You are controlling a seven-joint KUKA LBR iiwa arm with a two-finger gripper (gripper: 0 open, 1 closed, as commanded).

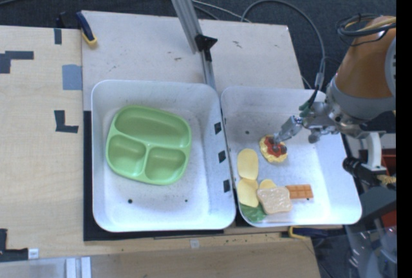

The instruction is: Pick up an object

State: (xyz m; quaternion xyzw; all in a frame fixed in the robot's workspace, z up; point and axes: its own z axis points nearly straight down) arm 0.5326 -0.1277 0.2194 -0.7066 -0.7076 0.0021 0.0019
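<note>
My gripper reaches into the right bin from the right, its tip just above a small yellow round piece with a red topping. Nearer the front of that bin lie a pale yellow oval piece, a second yellow piece, a beige bread slice, an orange wafer and a green scrap. Nothing shows between the fingers.
The left bin holds a green divided plate. A metal pole slants up from the seam between the bins. Cables run across the dark floor behind the bench. A blue and yellow tool lies at the back left.
</note>
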